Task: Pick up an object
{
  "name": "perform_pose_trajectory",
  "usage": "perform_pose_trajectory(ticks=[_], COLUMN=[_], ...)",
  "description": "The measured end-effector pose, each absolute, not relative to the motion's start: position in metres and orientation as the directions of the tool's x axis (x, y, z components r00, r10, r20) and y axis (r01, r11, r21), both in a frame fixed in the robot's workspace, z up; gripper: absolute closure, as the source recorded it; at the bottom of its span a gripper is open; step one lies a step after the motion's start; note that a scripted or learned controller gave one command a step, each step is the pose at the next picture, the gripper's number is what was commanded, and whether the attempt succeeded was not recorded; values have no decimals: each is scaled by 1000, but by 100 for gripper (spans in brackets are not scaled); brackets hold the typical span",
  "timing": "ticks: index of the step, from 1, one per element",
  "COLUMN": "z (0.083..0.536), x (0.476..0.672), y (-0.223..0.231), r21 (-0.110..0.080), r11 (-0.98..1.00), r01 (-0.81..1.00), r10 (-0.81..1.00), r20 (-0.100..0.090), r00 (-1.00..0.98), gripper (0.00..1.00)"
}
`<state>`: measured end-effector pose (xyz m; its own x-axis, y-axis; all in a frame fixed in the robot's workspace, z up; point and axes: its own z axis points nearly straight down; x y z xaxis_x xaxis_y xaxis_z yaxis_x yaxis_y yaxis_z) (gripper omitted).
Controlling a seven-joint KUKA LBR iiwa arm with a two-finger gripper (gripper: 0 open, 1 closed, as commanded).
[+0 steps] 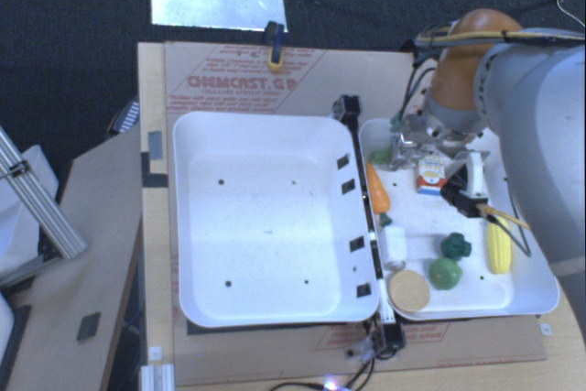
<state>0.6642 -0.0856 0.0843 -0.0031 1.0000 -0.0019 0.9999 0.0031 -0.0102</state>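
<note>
Camera view: carrot (377, 188) lies lengthwise, tip toward bin's near edge.

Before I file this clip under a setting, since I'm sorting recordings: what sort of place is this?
Most likely a robotics lab test bench, not a home or shop. A grey robot arm reaches over two white bins on a board, and toy food like a carrot and corn lies in the right-hand one.
</note>
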Motion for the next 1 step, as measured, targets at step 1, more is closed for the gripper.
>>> perform_pose_trajectory(ticks=[1], z=[84], x=[666], y=[-88], r21=[-16], r11=[2], r01=[1000], r10=[1000], r20=[3], r00=[-2], gripper=[100])
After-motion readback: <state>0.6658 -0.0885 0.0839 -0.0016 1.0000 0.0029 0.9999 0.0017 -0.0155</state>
